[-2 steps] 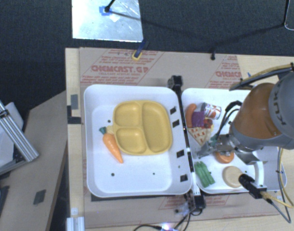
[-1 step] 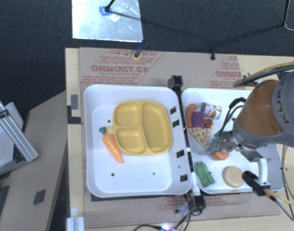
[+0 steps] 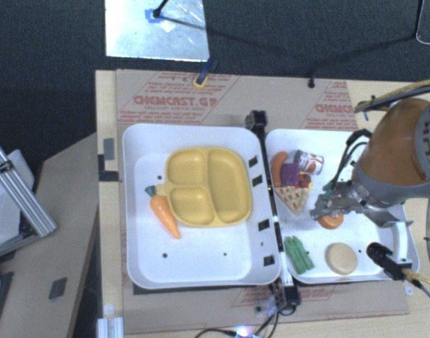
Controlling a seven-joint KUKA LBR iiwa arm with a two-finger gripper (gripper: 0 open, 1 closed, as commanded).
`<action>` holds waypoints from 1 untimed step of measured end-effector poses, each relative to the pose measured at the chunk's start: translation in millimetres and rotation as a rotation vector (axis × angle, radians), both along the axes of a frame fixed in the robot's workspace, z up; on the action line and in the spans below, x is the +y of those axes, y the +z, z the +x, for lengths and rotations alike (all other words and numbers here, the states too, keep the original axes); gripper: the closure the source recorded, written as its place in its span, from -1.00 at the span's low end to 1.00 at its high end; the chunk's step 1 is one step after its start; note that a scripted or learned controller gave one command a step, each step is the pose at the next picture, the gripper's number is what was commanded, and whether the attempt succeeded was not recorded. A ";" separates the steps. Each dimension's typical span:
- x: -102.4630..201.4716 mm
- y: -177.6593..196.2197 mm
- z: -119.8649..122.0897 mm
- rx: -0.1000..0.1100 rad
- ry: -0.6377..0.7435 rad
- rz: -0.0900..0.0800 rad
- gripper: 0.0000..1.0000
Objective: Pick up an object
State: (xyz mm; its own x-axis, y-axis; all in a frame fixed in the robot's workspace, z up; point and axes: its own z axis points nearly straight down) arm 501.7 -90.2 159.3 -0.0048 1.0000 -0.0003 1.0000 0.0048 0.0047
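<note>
While the gripper (image 3: 326, 208) hovers, one carrot (image 3: 165, 217) (orange) lies left.

Orange round thing (image 3: 332, 221) half covered by the hand (image 3: 326, 208), hand's finger state unclear, arm (image 3: 405, 146) cut off at right edge, can (image 3: 310, 163) label unreadable

Grey arm (image 3: 429, 143), broad orange band, dark cables, metal wrist

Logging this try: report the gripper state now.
Gripper: cannot tell; it sits low in the right bin, beside an orange item.
</note>
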 end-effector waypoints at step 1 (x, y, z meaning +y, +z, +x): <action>-0.1 62.2 -4.1 -0.003 0.000 -0.001 1.00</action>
State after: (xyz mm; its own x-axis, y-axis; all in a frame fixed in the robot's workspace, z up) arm 497.6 -90.3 221.5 -0.0046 1.0000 -0.0015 1.0000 0.0046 0.0081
